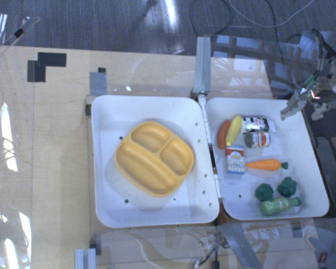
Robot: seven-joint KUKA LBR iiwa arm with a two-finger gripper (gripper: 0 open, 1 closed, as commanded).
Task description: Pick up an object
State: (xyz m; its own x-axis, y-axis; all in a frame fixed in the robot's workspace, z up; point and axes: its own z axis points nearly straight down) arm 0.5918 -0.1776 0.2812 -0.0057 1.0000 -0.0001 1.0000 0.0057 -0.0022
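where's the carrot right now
The carrot lies in the right bin, roughly mid-bin, pointing sideways, just right of the small carton and above the two green pieces.

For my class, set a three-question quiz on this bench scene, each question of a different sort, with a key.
1. True or false: the yellow divided plate lies in the same bin as the carrot.
2. Multiple choice: the green bottle lies A) at the far edge of the left bin, B) near the front edge of the right bin, C) on the plate.
3. Fill in: the banana lies right beside a ______ sausage.

Key: 1 false, since the plate is in the left bin and the carrot in the right one; 2 B; 3 red.
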